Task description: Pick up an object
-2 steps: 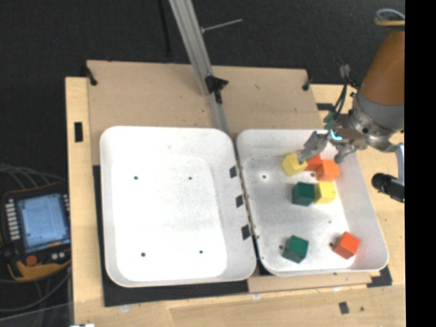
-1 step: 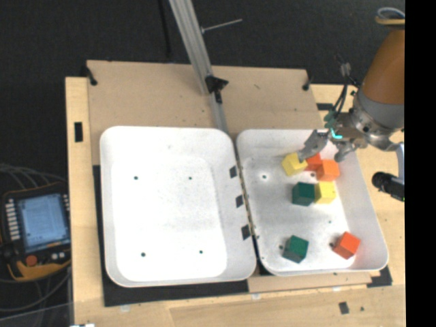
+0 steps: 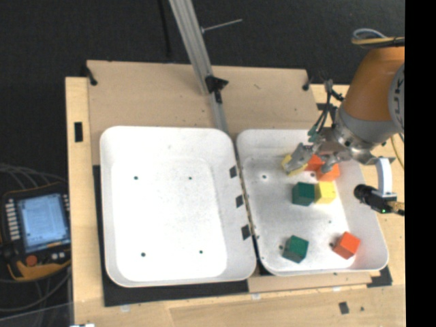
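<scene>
Arm: grey KUKA arm (image 3: 371,97) with an orange band, reaching in from the right over the upper part of the right bin.
Gripper: the gripper (image 3: 315,157) hangs low over the upper middle of the right bin (image 3: 272,196); whether it is released or clenched cannot be told, since its tip merges with the blocks under it.
Orange block at the gripper: a small orange block (image 3: 317,163) sits right at the gripper's tip, partly hidden by it; nothing shows clearly that it is grasped.
Yellowish piece: a pale yellow piece (image 3: 294,162) shows just left of the gripper tip, too blurred to say whether it is a block or part of the gripper.
Cluster below: a green block (image 3: 304,194) and a yellow block (image 3: 327,192) lie touching side by side just below the gripper, with another orange block (image 3: 330,172) just above the yellow one.
Lower row: a second green block (image 3: 295,248) lies near the bin's lower edge, and an orange-red block (image 3: 346,244) lies well to its right, near the lower right corner.
Left bin: white left bin (image 3: 170,203) stands just beside the right one, their rims nearly touching.
Tabletop: tan tabletop (image 3: 150,94) carries both bins.
Surroundings: a metal pole (image 3: 194,43) slants down towards the gap between the bins; a handheld control pendant (image 3: 37,227) with a lit screen lies off the left side.
</scene>
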Motion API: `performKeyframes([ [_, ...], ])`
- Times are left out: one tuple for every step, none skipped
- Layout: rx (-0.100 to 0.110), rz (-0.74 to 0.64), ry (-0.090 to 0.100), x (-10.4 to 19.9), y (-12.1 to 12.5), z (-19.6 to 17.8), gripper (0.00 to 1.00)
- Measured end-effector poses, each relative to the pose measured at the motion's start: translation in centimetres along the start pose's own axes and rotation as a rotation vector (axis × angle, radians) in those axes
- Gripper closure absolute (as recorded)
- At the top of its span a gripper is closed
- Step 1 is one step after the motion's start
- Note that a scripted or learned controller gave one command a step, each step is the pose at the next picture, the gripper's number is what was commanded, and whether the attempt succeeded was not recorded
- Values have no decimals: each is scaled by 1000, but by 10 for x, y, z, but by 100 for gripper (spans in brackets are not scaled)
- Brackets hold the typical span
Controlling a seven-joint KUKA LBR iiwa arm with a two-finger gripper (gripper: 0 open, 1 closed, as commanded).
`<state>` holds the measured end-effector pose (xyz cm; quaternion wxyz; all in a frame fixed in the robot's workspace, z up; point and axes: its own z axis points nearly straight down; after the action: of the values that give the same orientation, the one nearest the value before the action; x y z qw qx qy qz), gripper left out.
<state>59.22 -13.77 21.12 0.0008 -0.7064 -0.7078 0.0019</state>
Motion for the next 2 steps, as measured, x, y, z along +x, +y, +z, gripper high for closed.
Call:
performKeyframes([
  [0, 3, 0, -3, -4, 43, 0],
  [-23, 3, -6, -5, 4, 82, 0],
])
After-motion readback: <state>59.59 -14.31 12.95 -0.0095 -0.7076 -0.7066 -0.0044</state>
